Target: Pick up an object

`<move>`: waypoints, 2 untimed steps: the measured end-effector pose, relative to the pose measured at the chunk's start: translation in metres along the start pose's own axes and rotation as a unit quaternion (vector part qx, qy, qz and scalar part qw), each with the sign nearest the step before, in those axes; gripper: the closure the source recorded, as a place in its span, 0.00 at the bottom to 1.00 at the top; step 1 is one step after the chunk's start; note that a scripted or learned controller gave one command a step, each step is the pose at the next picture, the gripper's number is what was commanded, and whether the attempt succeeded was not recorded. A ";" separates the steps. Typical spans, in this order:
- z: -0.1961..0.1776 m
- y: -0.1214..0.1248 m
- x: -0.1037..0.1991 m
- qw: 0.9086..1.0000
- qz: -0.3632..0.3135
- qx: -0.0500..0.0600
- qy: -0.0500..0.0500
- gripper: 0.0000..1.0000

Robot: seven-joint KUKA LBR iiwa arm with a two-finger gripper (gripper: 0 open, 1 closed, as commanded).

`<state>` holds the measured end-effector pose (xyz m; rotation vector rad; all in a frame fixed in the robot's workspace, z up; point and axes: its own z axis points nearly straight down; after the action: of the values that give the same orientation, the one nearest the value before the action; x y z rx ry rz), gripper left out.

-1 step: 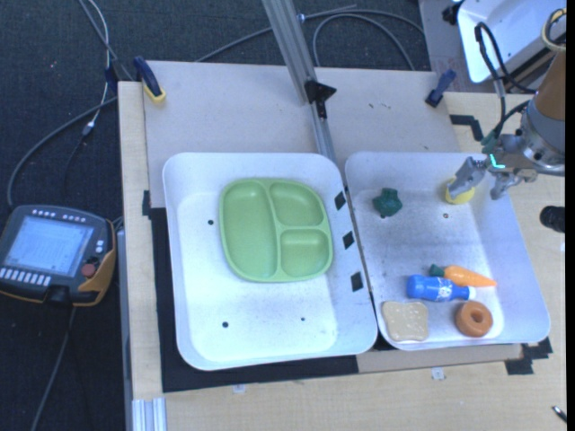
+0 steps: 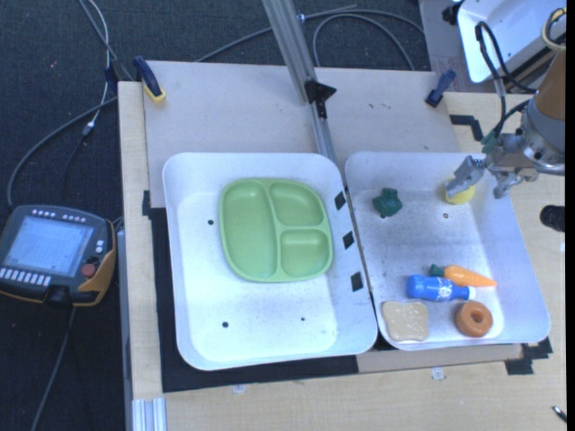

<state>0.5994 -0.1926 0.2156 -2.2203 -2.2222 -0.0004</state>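
Left bin (image 2: pixel 193 330): green divided plate (image 2: pixel 275 230). Right bin (image 2: pixel 530 308): green toy (image 2: pixel 388 203), bread (image 2: pixel 405 321), blue bottle (image 2: pixel 437 287), carrot (image 2: pixel 469 277), donut (image 2: pixel 473 318). Tool (image 2: pixel 485 180) at far corner, fingers spread, beside yellow object (image 2: pixel 460 193). You risk nudging it against wall, missing grasp.

- I see my arm (image 2: pixel 550 106) entering from the right edge, above the far right corner of the right bin (image 2: pixel 503 241).
- Its grey wrist sits just outside that bin's right rim, at the far end.
- The gripper (image 2: pixel 485 178) reaches left from the wrist, over the bin's far right corner.
- Two grey fingers (image 2: pixel 467 173) point down and leftward, spread apart with a gap between them.
- Nothing sits clearly between them from my view.
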 end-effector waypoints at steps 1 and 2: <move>0.061 -0.001 0.006 1.000 0.000 0.003 0.001 0.00; 0.108 -0.008 0.011 1.000 0.000 0.003 0.001 0.00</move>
<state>0.5915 -0.1814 0.1081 -2.2166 -2.2174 0.0041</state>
